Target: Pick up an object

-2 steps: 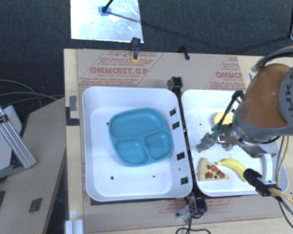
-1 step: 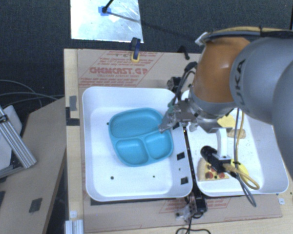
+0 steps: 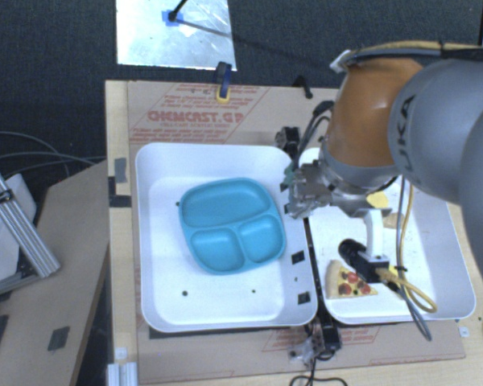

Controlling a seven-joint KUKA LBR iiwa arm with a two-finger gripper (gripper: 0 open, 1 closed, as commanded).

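Cardboard-topped bench [image 3: 195,112] with two white bins side by side. Left bin [image 3: 156,215] holds a blue divided plate [image 3: 229,223], lying flat near the middle. Right bin [image 3: 436,265] holds a toy pizza slice [image 3: 348,283] at its near-left corner, close to the divider between the bins. Grey arm [image 3: 439,123] comes in from the right and hangs over the right bin - gripper [image 3: 300,196] sits just above the divider, beside the plate's right rim and well apart from the pizza slice. Gripper mostly hidden under the wrist - spread or pressed together, cannot tell.
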